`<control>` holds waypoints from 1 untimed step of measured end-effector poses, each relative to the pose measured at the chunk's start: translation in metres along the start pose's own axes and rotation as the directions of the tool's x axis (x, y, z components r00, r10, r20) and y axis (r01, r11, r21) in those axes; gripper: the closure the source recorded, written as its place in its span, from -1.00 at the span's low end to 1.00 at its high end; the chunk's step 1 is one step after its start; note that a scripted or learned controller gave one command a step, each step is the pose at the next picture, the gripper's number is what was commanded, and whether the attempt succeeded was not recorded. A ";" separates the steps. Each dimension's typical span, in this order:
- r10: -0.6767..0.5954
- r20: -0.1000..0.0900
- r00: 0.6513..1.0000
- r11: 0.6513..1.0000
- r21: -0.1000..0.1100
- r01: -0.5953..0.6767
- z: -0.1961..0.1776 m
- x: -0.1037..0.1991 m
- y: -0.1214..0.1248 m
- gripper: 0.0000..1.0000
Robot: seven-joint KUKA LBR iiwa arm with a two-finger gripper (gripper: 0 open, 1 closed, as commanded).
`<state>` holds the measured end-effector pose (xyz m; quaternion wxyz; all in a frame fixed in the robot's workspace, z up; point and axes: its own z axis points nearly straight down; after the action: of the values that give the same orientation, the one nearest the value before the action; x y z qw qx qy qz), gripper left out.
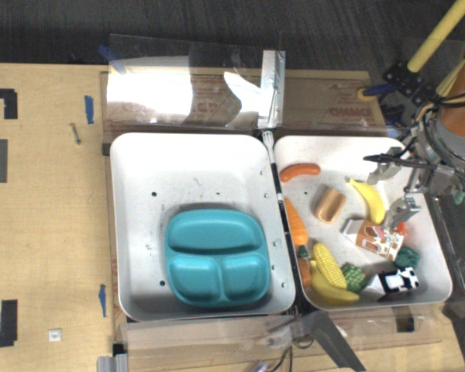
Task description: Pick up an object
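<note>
Two shallow white bins sit side by side on a bench, seen from above at a slant. The left bin (139, 177) holds a teal divided tray (215, 256). The right bin (434, 281), taken here as the landmark, holds a scatter of toy food. The robot's gripper (404, 206) hangs at that bin's right side, about halfway down, with the arm's metal wrist reaching in over the bin's upper right rim. Whether the tool is released or clenched cannot be told from this angle, and nothing is seen between its tips. Just to its left lies a yellow banana (370, 199), its long axis running from upper left to lower right, so the lower end points toward the tool. Directly below the tool, near the bin's middle right, is a small orange and white carton (380, 241), lying flat and tilted. A tan bread roll (329, 204) sits further left, and an orange sausage (298, 171) lies near the bin's top left. A corn cob (328, 263) rests toward the lower left. The carton and banana appear the nearest candidates for a grasp.
</note>
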<state>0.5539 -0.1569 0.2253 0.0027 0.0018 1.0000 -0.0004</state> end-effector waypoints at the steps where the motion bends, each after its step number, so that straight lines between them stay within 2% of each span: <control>1: -0.057 -0.008 0.998 0.998 -0.003 0.057 0.104 0.027 0.009 -1.00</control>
<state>0.5273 -0.1475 0.1216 -0.0012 -0.0268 0.9996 0.0009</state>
